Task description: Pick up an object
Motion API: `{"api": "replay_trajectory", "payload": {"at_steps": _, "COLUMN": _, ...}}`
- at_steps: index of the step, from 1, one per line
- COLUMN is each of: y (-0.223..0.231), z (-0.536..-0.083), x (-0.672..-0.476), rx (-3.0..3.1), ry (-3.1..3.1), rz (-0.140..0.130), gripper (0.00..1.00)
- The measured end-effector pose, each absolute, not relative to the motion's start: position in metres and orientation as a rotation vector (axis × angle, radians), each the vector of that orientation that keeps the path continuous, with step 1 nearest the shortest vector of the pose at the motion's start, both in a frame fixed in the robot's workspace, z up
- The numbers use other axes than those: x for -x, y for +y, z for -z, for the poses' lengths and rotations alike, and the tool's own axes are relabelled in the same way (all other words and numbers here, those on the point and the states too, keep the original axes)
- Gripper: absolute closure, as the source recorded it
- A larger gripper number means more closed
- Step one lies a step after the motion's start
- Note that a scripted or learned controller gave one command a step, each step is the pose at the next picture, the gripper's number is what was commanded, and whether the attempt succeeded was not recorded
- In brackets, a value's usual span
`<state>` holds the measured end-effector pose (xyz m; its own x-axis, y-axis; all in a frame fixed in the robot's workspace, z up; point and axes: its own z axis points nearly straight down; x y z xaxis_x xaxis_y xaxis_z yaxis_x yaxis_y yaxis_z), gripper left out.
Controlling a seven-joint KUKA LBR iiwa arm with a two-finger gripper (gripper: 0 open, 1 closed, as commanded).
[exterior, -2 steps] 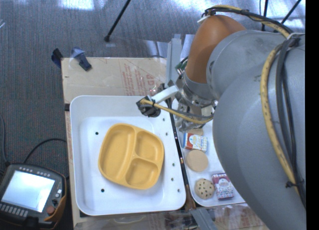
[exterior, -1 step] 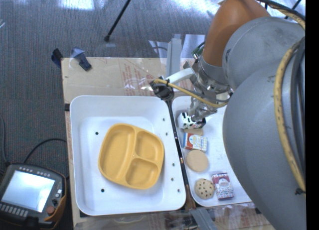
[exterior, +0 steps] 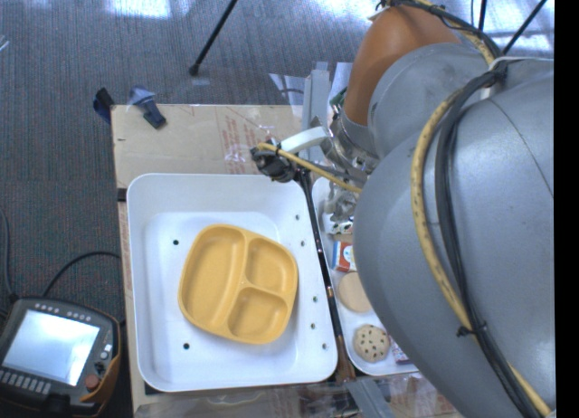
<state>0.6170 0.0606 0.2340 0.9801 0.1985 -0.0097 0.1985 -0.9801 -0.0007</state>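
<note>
1. Looking down on the two shallow white plastic bins side by side; the left white bin (exterior: 149, 226) fills the middle-left of the frame, and the right white bin (exterior: 362, 360) is mostly covered by the big grey arm with the orange band (exterior: 470, 226) coming in from the right.
2. Likeliest target, I judge: the yellow three-compartment plastic plate (exterior: 239, 282), lying flat and upright in the middle of the left bin, turned at a slant, apart from the bin walls.
3. Handling guess: light, stiff moulded plastic, smooth and a bit slippery, not fragile. Lying flat, it gives no side to squeeze; I'd pinch the raised outer rim or one of the divider ridges between compartments, fingers straddling the lip from above.
4. Other candidates sit in the right bin at lower centre-right: a round brown cookie with dark chips (exterior: 371, 343), a plain tan round disc (exterior: 353, 293) just above it, and a small red-and-white carton (exterior: 344, 254) above that. They look small and light; the cookie may be crumbly or a toy, can't tell.
5. Gripper (exterior: 339, 213): it seems to hang over the upper part of the right bin, near the divide between bins, half hidden under the wrist. Can't tell its state. Nothing visibly held.
6. Risk: a rim pinch on the plate could slip or tilt it; the small things sit close together near the bin wall, so approach is cramped.
7. Off-bench: a grey teach pendant with a lit screen (exterior: 54, 348) sits at lower left.
</note>
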Motion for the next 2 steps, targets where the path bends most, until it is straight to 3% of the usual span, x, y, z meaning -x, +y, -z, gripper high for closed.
{"api": "replay_trajectory", "payload": {"at_steps": 1, "y": 0.016, "z": -0.280, "x": -0.620, "rx": -3.125, "ry": 0.311, "rz": 0.003, "gripper": 1.00}}
{"api": "replay_trajectory", "payload": {"at_steps": 2, "y": 0.116, "z": -0.210, "x": -0.622, "rx": -3.112, "ry": 0.435, "rz": 0.018, "gripper": 1.00}}
